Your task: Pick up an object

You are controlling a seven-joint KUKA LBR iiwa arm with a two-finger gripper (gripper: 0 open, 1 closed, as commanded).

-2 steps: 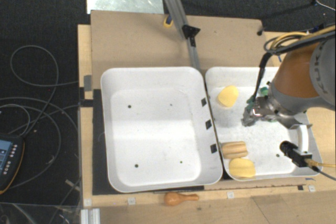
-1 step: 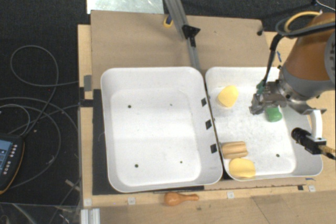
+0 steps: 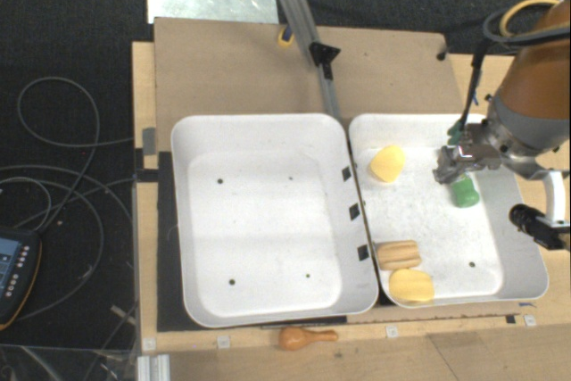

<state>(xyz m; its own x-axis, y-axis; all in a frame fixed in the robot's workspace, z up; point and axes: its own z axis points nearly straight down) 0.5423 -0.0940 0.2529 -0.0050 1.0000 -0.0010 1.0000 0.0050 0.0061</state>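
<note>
Two shallow white bins sit side by side on the bench, the left bin [image 3: 192, 192] and the right bin [image 3: 508, 277] touching along a shared edge marked by small black clips. The arm [image 3: 535, 85] enters from the right, its orange band above a grey wrist, and the gripper [image 3: 457, 167] hangs over the far right part of the right bin. Whether the tool is released or clenched cannot be told from this slanted view, since the metal end of the tool is seen only as a small dark and silvery cluster. A green object [image 3: 465, 192] lies on the floor of the right bin just at the near side of that cluster, touching or nearly touching it in the picture; nothing shows it held. A rounded yellow object [image 3: 387, 163] rests in the far left part of the same bin, well apart from the tool. Near the bin's near left corner lies a tan, roll-shaped object [image 3: 398, 254], and just nearer still a second yellow object [image 3: 412, 285] rests against the rim. Outside the bins, on the bench's near edge, lies a small orange-brown pear-shaped object [image 3: 307, 336]. A slanted grey pole [image 3: 299, 9] crosses the far part of the scene above the bench.
</note>
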